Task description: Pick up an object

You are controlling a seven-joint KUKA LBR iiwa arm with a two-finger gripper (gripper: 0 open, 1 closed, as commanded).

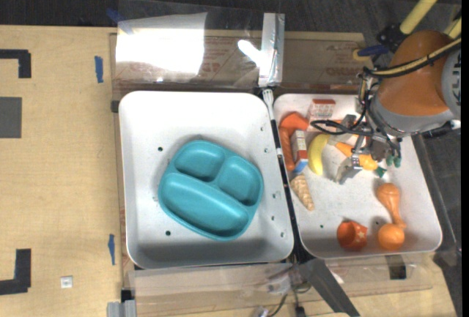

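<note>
Toy banana lies in right bin, upper middle, just left of gripper; gripper low over bin centre — fingers' state can't tell, wires clutter it; orange pear-shaped toy, orange ball, red tomato near front edge; corn cob by left wall; left bin holds teal divided plate.

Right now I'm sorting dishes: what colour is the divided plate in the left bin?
Teal blue, plain; the divided plate shows clearly in the camera view.
</note>
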